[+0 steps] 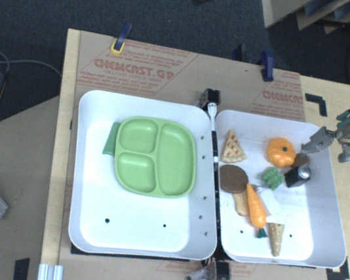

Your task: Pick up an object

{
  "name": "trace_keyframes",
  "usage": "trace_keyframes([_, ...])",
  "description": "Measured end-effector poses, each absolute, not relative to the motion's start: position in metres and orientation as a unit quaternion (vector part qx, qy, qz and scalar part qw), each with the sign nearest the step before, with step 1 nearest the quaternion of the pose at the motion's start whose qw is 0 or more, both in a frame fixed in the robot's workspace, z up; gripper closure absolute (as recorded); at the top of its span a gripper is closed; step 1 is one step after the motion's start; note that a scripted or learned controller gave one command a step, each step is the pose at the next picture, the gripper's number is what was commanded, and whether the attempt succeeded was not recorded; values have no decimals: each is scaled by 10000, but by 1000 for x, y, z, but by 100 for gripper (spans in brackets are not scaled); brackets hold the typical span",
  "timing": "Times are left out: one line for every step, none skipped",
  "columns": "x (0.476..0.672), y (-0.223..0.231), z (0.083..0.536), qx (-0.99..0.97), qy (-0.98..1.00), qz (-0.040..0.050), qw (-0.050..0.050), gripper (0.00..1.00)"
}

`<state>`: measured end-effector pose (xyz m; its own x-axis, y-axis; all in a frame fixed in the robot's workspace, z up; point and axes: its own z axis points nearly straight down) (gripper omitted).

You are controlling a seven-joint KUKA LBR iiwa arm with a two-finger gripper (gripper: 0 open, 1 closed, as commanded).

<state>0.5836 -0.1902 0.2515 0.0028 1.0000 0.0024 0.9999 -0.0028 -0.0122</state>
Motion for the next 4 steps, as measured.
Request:
trace_keyframes([586, -190, 259, -7071, -7072, -1, -4, 0])
trace_keyframes([588, -187, 216, -7069, -7073, 12, 22, 0])
trace_keyframes([591, -183, 153, -7068, -7074, 16, 31, 0])
trace_keyframes([598, -190, 98, -7072, -7070, 9, 5, 0])
